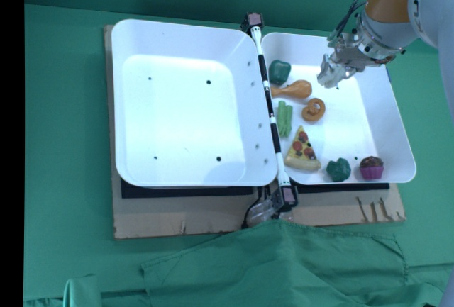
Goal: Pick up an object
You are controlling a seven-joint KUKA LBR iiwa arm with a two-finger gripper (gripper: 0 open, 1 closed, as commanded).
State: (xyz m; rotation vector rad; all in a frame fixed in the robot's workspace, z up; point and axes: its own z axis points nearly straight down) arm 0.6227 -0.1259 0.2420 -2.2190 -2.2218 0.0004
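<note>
The pincer (332,77) is seen hanging over the far part of the right bin (383,96), just beside the chicken drumstick (294,90); whether it is apart or together cannot be told from this slant, and nothing is seen between its tips. No object is lifted yet. All the candidates are laid in that right bin: a green pepper (279,71) near the divider, the drumstick, a pretzel (313,109), a bundle of green beans (284,118), a pizza slice (303,150), a second green vegetable (338,169) and a cupcake (371,167). The left bin (135,50) is not reached into.

Trouble is judged likeliest from crowding. The drumstick and pretzel are set close together, so two things could be nudged at once and neither caught. A descent onto the drumstick's narrow bone end could see it squirted sideways. The flat pizza slice would probably be scraped over rather than gripped. A drop too near the divider could be blocked by the bin wall.
</note>
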